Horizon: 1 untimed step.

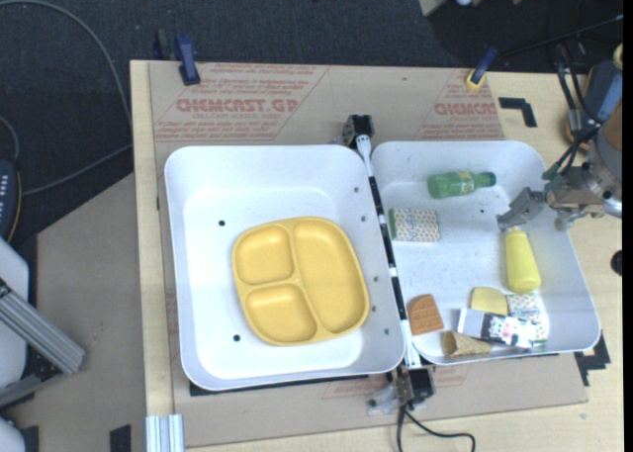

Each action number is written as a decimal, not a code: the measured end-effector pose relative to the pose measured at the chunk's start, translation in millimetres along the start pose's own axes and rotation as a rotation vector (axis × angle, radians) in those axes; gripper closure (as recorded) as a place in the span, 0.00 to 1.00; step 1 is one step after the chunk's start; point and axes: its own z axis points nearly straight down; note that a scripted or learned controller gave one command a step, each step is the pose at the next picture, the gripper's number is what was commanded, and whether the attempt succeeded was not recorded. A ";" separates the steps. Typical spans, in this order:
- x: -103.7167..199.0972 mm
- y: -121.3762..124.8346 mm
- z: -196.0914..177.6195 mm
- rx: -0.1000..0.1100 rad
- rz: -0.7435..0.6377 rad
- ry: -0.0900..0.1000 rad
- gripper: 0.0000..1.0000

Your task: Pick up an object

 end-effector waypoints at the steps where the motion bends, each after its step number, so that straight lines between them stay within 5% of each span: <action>1: -26.0 4.1 128.5 -0.002 0.000 -0.001 0.00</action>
